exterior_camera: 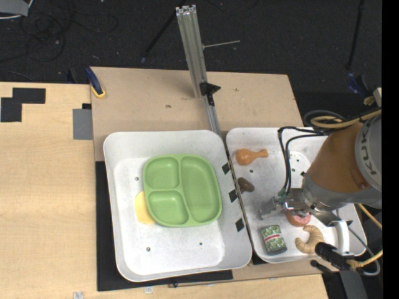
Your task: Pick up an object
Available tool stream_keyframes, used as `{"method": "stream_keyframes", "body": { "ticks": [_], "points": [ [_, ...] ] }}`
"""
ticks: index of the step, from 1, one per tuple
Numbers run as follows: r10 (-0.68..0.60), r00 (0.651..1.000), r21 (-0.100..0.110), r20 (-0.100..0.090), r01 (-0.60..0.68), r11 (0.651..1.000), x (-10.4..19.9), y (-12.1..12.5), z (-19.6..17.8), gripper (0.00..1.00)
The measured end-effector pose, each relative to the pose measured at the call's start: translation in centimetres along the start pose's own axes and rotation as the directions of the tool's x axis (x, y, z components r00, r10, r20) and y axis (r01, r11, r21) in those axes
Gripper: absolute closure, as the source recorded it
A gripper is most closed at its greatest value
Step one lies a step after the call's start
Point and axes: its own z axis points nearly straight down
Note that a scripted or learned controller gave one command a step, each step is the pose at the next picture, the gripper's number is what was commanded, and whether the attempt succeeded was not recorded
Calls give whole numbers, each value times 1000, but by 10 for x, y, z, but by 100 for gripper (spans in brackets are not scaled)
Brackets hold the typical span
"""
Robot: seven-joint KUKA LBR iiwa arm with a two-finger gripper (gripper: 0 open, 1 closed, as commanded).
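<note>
Landmark for everything below: the green tray (182, 190), a 3-compartment one, which sat in the left bin (124, 161), roughly centred.

A yellow piece (142, 208) stuck out from under the tray's left edge, touching it. Shape not readable beyond that.

The right bin (262, 139) lay just right of the tray's bin, the 2 bins side by side with black clips along the shared wall.

Right-bin contents, all right of the tray:
- orange pear-shaped toy (250, 156), level with the tray's top edge
- small dark brown lump (245, 184), just right of the tray's bin wall, level with the tray's middle
- small green-and-white can (272, 238), lying below the tray's bottom edge level
- tan curved piece (310, 237), right of the can, near the bin's lower right corner
- pink-red round thing (298, 217), between the can and the arm's wrist

The arm (340, 167) came in from the right, orange band over the right half of that bin. The claw (278, 207) was down in the bin, well right of the tray, its metal tips pointing left. The pink-red thing sat just beside it on its right, touching or nearly so; couldn't tell which. The can was near, below it. The brown lump was up and left, apart from it.

Claw opening: cannot tell, too small and cluttered. Nothing visibly between the tips.
</note>
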Motion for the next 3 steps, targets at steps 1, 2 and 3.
{"method": "stream_keyframes", "body": {
  "ticks": [1, 2, 3],
  "points": [
    [11, 1000, -17, 18, -10, 1000, -9, 3, -14, 100],
    [-1, 1000, 6, -2, 1, 1000, -5, -1, -57, 100],
    [-3, 1000, 3, -1, 3, 1000, 4, 3, -107, 100]
  ]
}}
